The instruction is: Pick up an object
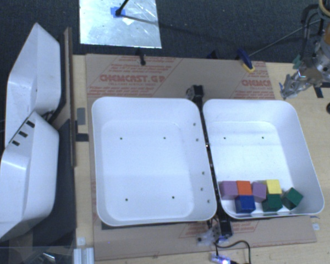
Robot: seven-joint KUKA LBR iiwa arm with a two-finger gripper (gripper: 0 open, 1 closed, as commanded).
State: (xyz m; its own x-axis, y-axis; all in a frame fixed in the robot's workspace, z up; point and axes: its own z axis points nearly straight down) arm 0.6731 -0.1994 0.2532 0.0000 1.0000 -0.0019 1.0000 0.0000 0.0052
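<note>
Along the near wall of the right bin (305, 147) we find the whole cluster of blocks, packed tight into its front edge. From the left of that wall we see a pale purple block (228, 189), then an orange block (243, 187) touching it, then a second pale purple block (259, 190), then a yellow block (273, 187). Just in front of the orange one, nearer the bin's rim, sits a blue block (245, 203). Beside it, in front of the yellow one, we spot a dark green block (271, 203), and a second dark green block (292, 198) sits turned at an angle toward the bin's near right corner. The rest of the right bin's floor is bare white. Beyond the right bin's far right corner, outside its wall and over the brown board (132, 76), we catch the gripper (295, 84), well apart from the blocks. The picture is too small and blurred there for us to tell how its tool is set, and we see nothing held at its tip. To the left of the right bin, touching it along the black divider, lies the left bin (148, 106). Farther left of it we see white housings (30, 131) at the bench edge.
</note>
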